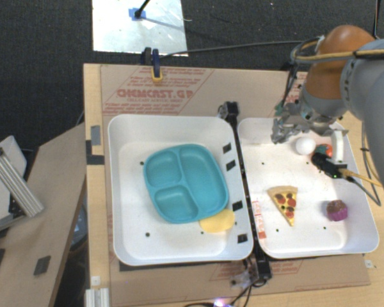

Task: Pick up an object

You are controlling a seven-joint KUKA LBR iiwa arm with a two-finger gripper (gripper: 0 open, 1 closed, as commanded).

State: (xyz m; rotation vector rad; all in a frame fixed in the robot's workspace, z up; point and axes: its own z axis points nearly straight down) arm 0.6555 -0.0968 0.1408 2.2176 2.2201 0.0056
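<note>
My gripper [283, 133] hangs over the back left part of the right bin [365, 235]. A white ball [305, 146] lies just to its right, apart from it. Nearer the front lie a pizza slice toy [285, 203] and a purple lump [336, 210]. A small orange-red piece [326, 150] shows beside the ball. The left bin [125, 171] holds a teal divided plate [185, 182], with a yellow disc [218, 222] peeking out from under its front corner. Nothing shows between the gripper's tips.
A black divider [238, 171] with clips runs between the two bins. The bins rest on a cardboard sheet [160, 88]. A shiny plate [137, 18] lies behind the bench. The arm's grey body [371, 75] crosses the upper right.
</note>
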